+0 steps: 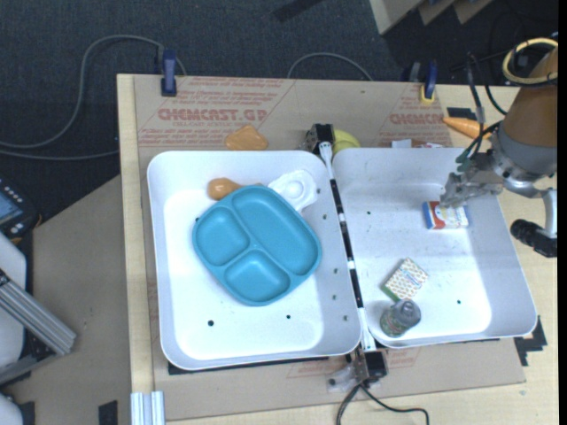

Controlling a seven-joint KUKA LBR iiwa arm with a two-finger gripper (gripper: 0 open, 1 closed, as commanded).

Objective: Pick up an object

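A small red, white and blue packet [446, 216] lies flat in the right bin's [496, 273] upper part, just beneath the gripper [456, 190]. Lower in that bin, a patterned white box [406, 279] lies tilted on its side. Just below it, near the bin's front rim, rests a greyish round object [400, 318].
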